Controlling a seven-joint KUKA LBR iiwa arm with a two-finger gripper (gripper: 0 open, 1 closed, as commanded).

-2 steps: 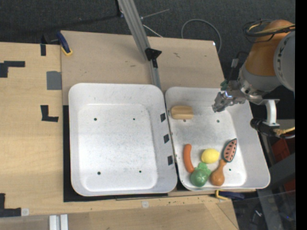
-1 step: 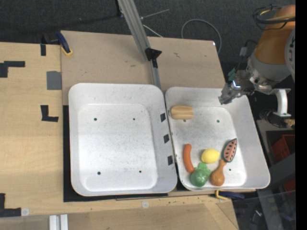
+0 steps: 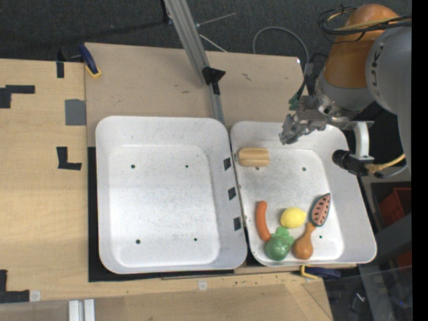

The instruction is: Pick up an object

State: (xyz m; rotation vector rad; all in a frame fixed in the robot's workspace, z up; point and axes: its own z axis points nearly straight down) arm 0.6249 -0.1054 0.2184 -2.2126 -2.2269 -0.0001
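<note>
The right bin [image 3: 348,179] holds several toy foods. A tan bread roll [image 3: 253,157] lies near its back left corner. Toward the front sit an orange carrot [image 3: 262,220], a yellow lemon [image 3: 293,217], a green vegetable [image 3: 278,244], a brown pear-shaped piece [image 3: 304,243] and a watermelon slice [image 3: 321,210]. My gripper [image 3: 292,134] hangs over the bin's back edge, to the right of the roll and apart from it, with nothing seen between its fingers.
The left bin [image 3: 160,192] lies beside the right one. A slanted metal pole [image 3: 194,45] crosses above the seam between the bins. A blue and yellow clamp [image 3: 90,62] sits at the bench's back left. A cable loops behind the right bin.
</note>
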